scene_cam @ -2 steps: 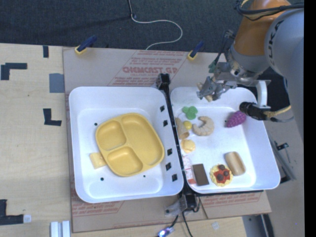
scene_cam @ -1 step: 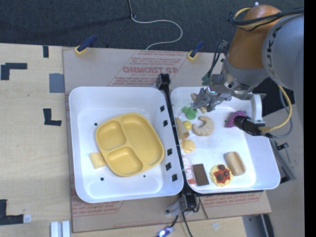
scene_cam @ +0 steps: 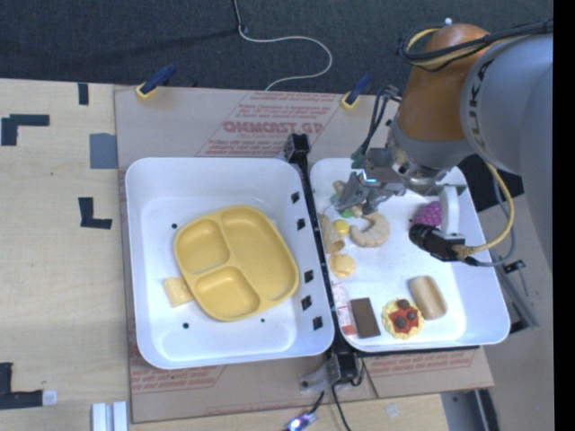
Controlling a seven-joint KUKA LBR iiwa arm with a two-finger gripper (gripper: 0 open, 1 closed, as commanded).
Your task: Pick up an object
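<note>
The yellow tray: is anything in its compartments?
Empty. The yellow tray lies flat in the left bin, its three compartments bare.

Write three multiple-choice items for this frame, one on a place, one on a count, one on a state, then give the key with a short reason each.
1. Where does the yellow tray lie?
A. in the left bin
B. in the right bin
C. on the cardboard outside the bins

2. How many compartments does the yellow tray have?
A. two
B. three
C. five

3. Where is the tool now?
A. above the yellow tray
B. over the upper left part of the right bin
C. outside both bins, above the cardboard

Key:
1 A: the tray rests on the floor of the left bin, beside a small yellow block.
2 B: two compartments above and one below show on it.
3 B: it is low over the right bin, by the small pale food pieces near the divider.
</note>
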